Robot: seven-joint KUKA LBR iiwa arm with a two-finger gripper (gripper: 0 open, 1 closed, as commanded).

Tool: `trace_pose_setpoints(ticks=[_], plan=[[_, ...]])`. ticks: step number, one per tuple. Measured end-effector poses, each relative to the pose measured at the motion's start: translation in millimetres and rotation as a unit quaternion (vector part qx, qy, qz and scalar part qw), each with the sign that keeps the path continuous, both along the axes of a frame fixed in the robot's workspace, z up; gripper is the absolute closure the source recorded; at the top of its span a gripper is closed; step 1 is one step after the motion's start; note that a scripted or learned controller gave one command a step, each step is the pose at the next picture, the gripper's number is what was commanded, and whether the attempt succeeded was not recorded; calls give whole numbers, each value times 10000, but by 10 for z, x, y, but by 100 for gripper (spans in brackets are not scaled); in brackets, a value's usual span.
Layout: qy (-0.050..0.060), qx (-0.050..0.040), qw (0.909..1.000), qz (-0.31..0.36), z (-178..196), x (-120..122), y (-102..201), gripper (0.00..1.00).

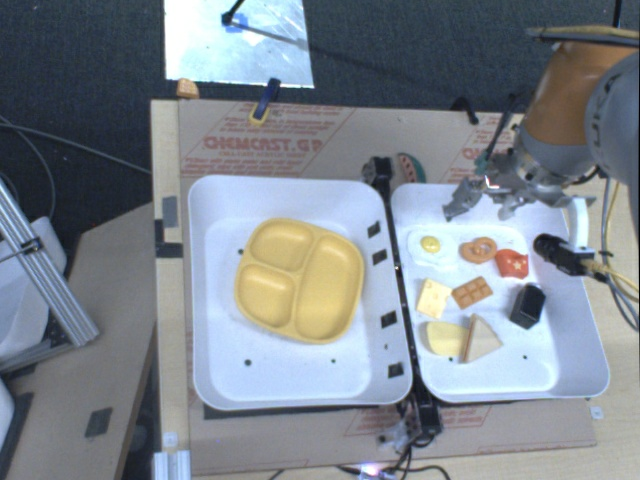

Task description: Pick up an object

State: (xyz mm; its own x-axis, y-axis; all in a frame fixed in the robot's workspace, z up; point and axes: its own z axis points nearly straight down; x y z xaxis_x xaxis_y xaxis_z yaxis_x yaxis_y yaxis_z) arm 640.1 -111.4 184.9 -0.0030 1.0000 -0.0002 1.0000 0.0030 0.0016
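The right bin point(570, 368) holds several toy foods: a fried egg point(430, 247), an orange ring point(479, 250), a red piece point(512, 263), a yellow cheese square point(433, 297), a brown waffle point(472, 291), a black block point(527, 306), a pale yellow wedge point(445, 339) and a tan bread slice point(482, 339). My gripper point(487, 206) hangs over the far edge of this bin, above and behind the egg and the ring. It is open, its fingers spread wide with nothing between them.
In the left bin point(215, 368) lies a yellow divided plate point(299, 278). A black clip ridge point(395, 288) separates the two bins. A black fitting with a cable point(562, 253) sits at the right bin's right rim. The grey and orange arm point(580, 98) comes in from the upper right.
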Motion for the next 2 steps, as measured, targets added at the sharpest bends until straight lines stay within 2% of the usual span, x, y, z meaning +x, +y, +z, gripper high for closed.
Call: trace_pose_setpoints(ticks=[1, 2], plan=[[12, -3, 10000, -21, -886, -137, -503, 0], [-20, -5, 10000, -4, -738, -115, -482, 100]])
